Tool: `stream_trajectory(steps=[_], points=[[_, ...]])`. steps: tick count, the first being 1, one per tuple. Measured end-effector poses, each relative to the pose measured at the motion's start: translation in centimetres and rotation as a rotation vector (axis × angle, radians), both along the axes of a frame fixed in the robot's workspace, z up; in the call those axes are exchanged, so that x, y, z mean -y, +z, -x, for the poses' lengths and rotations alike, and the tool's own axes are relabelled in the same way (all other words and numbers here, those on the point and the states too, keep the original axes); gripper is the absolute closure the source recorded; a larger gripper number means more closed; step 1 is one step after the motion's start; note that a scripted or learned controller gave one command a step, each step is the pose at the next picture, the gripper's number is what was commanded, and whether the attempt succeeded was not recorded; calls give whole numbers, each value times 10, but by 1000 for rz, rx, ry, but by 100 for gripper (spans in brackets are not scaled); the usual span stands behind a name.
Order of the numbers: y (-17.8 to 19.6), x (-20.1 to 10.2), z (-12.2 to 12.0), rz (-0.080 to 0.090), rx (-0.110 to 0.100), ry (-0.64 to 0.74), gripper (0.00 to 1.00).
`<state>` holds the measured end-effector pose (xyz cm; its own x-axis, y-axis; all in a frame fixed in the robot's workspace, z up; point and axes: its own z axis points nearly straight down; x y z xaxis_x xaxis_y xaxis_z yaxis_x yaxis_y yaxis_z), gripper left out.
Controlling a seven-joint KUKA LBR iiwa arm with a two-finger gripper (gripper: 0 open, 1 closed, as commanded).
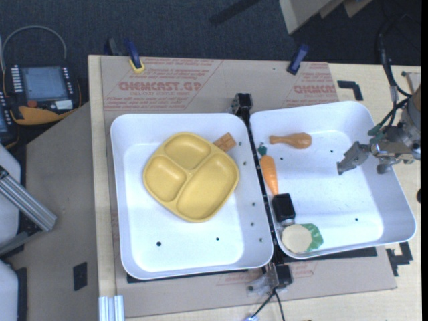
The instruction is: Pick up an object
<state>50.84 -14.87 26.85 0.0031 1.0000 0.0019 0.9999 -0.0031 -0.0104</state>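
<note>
The right bin [374,229] serves as landmark. In its near left corner lies a round cream-and-green toy food piece [300,238]. Just beyond that sits a black block [283,206], then a toy carrot [269,174] along the bin's left wall, then a toy drumstick [291,140] by the far wall. Over the bin's right side hovers the gripper [364,159], fingers spread apart and holding nothing. Left of this bin, a yellow divided plate [191,176] fills the left bin [134,226], a small brown piece [224,141] at its far edge.
</note>
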Motion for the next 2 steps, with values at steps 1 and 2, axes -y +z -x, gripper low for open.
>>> stream_trajectory(steps=[1, 2], points=[[5, 0, -2, 2, 11, 3, 0], [-40, 0, -8, 0, 4, 3, 0]])
